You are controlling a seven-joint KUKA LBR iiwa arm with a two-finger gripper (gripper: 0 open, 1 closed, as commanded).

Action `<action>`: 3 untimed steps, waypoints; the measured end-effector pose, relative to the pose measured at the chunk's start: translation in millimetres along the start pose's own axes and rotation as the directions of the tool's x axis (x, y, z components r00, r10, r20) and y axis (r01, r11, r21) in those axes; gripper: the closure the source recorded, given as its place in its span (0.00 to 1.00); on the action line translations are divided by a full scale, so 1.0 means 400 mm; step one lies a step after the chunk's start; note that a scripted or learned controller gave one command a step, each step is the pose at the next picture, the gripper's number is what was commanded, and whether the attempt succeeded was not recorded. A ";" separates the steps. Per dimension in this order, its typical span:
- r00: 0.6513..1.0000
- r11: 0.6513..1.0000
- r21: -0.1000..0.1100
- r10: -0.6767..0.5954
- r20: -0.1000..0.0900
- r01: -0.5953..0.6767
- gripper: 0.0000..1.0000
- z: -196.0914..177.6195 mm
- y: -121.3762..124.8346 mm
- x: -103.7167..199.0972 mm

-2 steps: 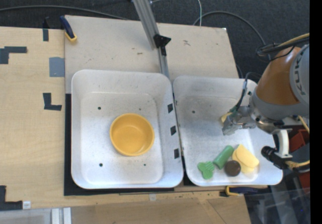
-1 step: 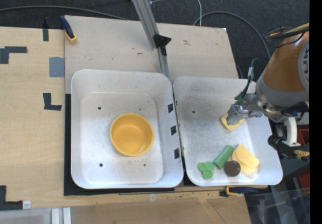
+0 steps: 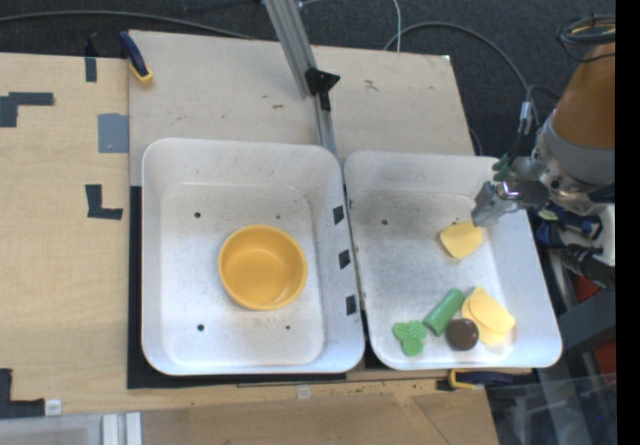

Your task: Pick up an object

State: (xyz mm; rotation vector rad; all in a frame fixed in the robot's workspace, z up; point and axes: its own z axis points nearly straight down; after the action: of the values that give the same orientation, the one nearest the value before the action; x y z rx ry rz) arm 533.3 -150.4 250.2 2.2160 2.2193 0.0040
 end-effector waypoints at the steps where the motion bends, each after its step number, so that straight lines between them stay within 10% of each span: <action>1: 1.000 1.000 0.007 0.000 -0.002 0.000 1.00 -0.002 0.000 0.001; 3: 1.000 1.000 0.008 -0.005 -0.004 0.005 1.00 0.022 0.012 0.269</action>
State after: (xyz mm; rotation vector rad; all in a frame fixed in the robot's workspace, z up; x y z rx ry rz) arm 537.8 -42.7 241.1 2.2162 2.2306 -0.0009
